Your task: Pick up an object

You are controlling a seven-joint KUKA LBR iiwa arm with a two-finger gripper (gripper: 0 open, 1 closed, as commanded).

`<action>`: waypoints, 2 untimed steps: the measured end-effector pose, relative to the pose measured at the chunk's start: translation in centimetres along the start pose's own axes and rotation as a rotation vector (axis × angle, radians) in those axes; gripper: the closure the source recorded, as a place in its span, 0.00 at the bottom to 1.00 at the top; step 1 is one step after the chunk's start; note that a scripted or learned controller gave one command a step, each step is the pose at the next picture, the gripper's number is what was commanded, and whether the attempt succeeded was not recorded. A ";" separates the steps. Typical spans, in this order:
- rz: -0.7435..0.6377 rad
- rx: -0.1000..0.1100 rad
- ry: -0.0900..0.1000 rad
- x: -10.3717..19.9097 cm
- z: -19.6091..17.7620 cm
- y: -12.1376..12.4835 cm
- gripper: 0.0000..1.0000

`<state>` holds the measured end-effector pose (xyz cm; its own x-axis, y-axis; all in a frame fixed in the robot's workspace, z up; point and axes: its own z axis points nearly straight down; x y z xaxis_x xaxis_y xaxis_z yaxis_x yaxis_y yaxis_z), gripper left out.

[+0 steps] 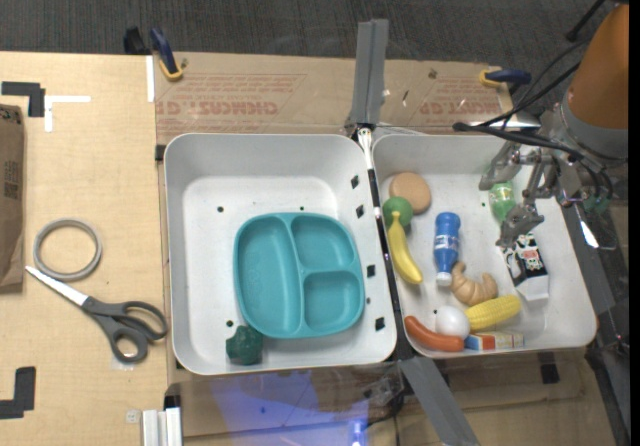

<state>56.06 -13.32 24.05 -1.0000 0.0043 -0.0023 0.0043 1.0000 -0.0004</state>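
My gripper (512,202) hangs over the right part of the right bin (575,319), its fingers (523,221) spread open. A small green object (502,200) lies right below, between the fingers; whether they touch it I cannot tell. Just in front of the gripper lies a small cow-patterned carton (529,268). Further left in this bin are a blue bottle (446,241), a banana (403,250), a tan bun (410,191) and a green fruit (397,210). Along the front lie a croissant (473,286), a corn cob (493,312), a white egg (450,320) and a sausage (432,336).
The left bin (200,184) holds a teal divided plate (298,274) and a dark green lump (244,346) at its front. Scissors (110,316) and a tape roll (67,247) lie on the bench to the left. Cables and the arm crowd the right side.
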 end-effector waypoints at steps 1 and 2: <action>-0.054 0.000 -0.001 0.2 14.8 2.4 0.00; -0.004 0.000 0.000 2.7 14.8 3.0 0.00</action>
<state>53.43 -10.32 9.23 -1.0000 0.0001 -0.0019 0.0001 1.0000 0.0001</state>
